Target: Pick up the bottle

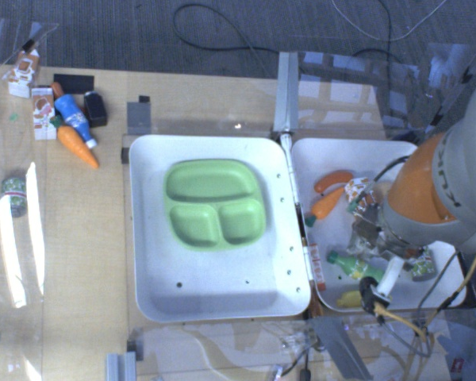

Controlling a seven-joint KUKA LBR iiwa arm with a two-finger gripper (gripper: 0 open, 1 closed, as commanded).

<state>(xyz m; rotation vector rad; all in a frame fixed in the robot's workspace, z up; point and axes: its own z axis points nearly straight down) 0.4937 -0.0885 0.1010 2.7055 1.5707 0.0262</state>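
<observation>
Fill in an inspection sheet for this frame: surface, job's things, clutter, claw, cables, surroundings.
Surface: wooden bench with two white bins; left bin holds a green divided tray.
Job's things: green bottle lying in the right bin.
Clutter: orange carrots and a yellow piece in the right bin; blue bottle, carrot and small cartons on the bench.
Claw: low over the bottle; grip unclear.
Cables: black cable on the floor.
Surroundings: grey carpet.

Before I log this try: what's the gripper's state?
Gripper: over the green bottle in the right bin; open or closed cannot be told.
</observation>
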